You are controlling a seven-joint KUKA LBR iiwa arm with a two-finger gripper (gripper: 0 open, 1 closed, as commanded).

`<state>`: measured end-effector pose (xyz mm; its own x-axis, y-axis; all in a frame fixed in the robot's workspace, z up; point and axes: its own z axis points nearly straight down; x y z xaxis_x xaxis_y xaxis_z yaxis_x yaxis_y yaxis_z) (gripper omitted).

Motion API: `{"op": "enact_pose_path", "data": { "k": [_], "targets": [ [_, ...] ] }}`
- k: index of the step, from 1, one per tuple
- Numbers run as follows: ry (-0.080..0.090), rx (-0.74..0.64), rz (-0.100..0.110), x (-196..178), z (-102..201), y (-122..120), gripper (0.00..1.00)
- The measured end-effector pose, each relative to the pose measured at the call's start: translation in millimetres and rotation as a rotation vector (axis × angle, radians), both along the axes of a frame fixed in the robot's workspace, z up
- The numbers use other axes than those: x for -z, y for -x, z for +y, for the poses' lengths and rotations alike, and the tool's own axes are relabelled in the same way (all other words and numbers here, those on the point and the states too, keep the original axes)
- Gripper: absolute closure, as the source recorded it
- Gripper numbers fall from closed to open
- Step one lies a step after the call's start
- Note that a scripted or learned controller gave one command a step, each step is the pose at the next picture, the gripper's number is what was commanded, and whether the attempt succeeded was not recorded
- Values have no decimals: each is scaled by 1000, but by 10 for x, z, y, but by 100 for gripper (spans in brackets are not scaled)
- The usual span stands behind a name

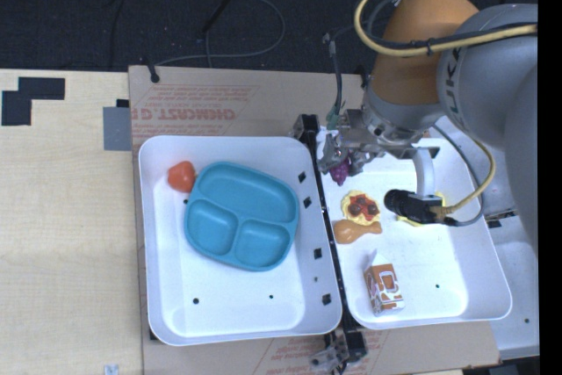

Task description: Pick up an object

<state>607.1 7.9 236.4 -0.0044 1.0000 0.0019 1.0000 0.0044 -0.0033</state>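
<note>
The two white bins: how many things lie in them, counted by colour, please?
Blue: 1, the divided plate
Red: 1, the round fruit
Yellow with red: 1, the small pizza
Tan: 1, the drumstick
Orange and white: 1, the carton
Total: 5. A purple bit by the gripper is too unclear to count.

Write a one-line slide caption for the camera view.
Claw above the far corner of the right bin; blue tray and red ball in the left bin.

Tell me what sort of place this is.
Probably a robotics lab bench for grasping trials: a grey and orange robot arm reaches in above two white bins, which hold toy items such as a blue divided plate and a small carton.
</note>
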Motion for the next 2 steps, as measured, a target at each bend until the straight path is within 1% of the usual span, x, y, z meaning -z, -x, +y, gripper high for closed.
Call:
{"op": "enact_pose_path", "data": {
  "k": [1,2],
  "targets": [
    [1,0,0,-47,550,17,100],
    [2,2,2,75,977,81,100]
  ]
}}
